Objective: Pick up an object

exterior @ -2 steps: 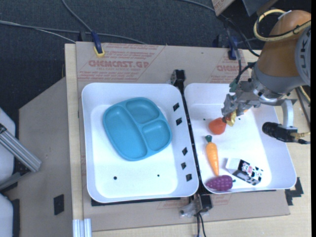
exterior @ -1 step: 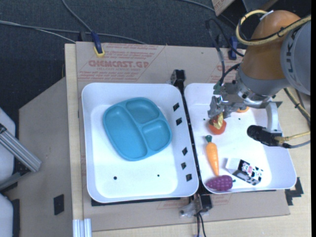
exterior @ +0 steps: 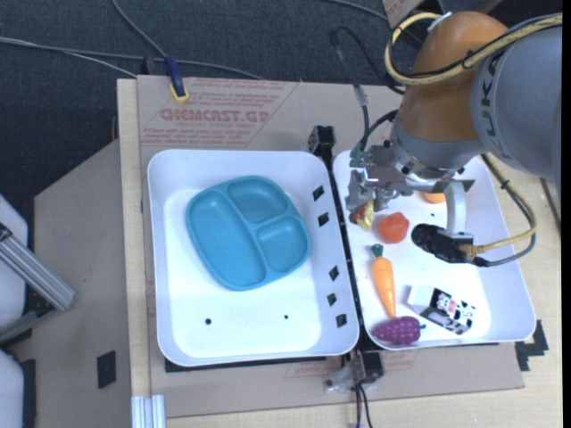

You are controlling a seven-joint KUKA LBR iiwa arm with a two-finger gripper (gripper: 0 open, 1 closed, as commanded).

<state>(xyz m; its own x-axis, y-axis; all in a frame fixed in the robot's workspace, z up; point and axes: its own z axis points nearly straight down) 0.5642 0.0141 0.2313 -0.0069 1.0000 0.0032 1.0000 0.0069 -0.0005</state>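
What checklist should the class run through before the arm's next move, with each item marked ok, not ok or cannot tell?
1. Tool is over the right bin: ok.
2. A yellowish object lies right under the tool: ok.
3. That object is held by the tool: cannot tell.
4. Tomato sits apart from the carrot: ok.
5. Grapes lie clear of the arm: ok.
6. Blue divided plate stays in the left bin, out of the way: ok.

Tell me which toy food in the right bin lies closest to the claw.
The red tomato, just beside the claw. The carrot and purple grapes lie farther toward the bin's near edge.
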